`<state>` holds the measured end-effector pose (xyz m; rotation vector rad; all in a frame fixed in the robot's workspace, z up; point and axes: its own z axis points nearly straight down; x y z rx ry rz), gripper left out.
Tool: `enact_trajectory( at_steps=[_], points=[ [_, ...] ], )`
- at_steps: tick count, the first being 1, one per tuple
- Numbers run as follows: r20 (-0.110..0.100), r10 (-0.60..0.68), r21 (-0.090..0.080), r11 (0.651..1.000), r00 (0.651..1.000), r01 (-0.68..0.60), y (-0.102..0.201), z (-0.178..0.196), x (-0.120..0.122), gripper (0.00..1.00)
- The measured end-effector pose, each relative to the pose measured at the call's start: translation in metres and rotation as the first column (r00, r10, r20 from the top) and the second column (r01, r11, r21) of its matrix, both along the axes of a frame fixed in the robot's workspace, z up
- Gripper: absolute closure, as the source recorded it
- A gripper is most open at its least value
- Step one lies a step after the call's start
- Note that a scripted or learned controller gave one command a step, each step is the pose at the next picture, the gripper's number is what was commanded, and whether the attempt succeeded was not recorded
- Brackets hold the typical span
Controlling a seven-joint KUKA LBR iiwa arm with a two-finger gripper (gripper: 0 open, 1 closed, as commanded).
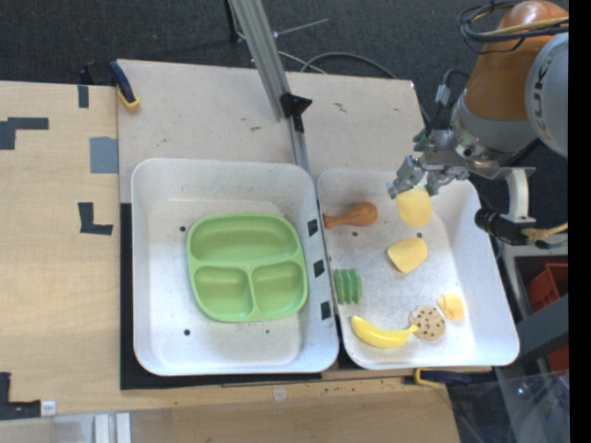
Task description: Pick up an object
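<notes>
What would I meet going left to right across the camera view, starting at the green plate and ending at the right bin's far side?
green divided plate → green ridged piece → banana → cookie → small orange piece

One fixed camera | high above the bench | angled downward | both bins in frame | arm enters right

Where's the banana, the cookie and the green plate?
banana [379,334]: camera view, middle of its curved body, in the right bin.
cookie [427,322]: camera view, centre of its speckled face, beside the banana's tip.
green plate [247,238]: camera view, floor of its big top compartment, in the left bin.
</notes>
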<state>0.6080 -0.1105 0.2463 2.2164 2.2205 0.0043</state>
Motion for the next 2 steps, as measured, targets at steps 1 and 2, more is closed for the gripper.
enact_trajectory(
  at_steps=[1, 2],
  points=[
    [-0.008, 0.003, 0.002, 1.000, 1.000, -0.003, 0.051, -0.013, -0.016, 1.00],
    [-0.008, 0.005, 0.003, 1.000, 1.000, -0.005, 0.103, -0.005, -0.040, 1.00]
  ],
)
